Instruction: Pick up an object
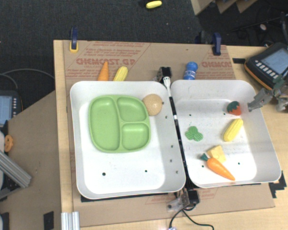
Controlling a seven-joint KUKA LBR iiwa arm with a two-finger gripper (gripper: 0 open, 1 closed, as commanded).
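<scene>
in the camera view, the left bin is being occupied by a green divided plate and a tan ball. the gripper is being seen only dimly at the right bin rim, its opening not being discernible. the strawberry is lying just left of it, with corn, a green leaf and a carrot lying farther off.

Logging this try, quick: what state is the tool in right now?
Tool: cannot be told; it sits at the right rim of the shallow white right bin, with nothing seen between its fingers.
</scene>
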